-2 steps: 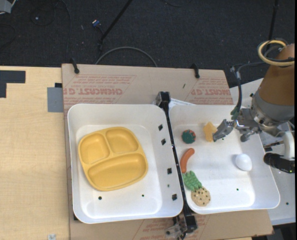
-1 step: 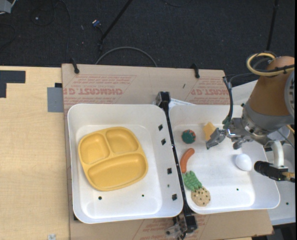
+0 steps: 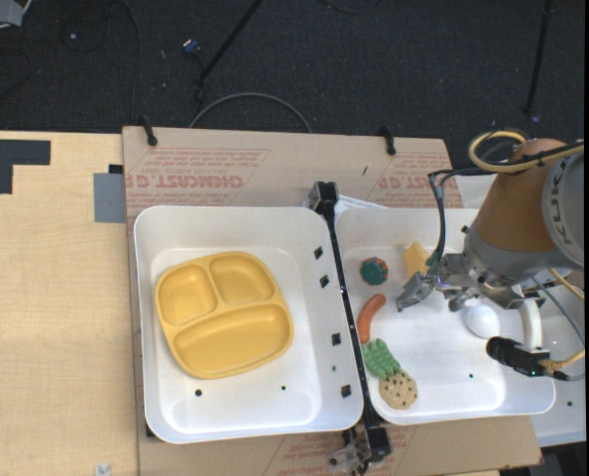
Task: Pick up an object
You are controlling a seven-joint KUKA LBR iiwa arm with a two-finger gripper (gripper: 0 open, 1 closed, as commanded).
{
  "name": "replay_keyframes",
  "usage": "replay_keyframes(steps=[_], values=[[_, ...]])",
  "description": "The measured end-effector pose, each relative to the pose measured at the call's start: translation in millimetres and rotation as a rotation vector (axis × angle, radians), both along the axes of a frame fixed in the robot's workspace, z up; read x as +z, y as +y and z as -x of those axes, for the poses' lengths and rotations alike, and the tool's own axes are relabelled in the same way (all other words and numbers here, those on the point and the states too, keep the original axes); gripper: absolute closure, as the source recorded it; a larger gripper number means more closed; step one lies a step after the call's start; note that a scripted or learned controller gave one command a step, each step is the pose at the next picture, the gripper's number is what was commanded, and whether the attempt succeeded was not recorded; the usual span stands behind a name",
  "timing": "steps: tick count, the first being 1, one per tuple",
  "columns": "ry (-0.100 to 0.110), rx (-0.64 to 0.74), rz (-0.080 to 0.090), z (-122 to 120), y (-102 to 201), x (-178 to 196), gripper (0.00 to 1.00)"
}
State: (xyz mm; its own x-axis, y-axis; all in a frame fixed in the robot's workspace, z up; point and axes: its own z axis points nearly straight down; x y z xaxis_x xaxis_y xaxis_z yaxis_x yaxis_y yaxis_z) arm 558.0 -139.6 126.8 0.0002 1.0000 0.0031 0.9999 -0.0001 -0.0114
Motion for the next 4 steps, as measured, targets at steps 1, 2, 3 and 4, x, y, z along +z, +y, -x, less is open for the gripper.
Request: replay_keyframes(steps=[1,2,3,4], values=[[-0.006,0.000,0.001,0.1,0.2,-40.8,0.00],[-0.005,-0.003,0.000,-0.6,-0.4,-30.7,1.00],[-0.010,0.002,0.003,3.8,2.4,28.1,1.00],[-0.012,0.002,0.004,5.1,2.8,89.2,1.00]])
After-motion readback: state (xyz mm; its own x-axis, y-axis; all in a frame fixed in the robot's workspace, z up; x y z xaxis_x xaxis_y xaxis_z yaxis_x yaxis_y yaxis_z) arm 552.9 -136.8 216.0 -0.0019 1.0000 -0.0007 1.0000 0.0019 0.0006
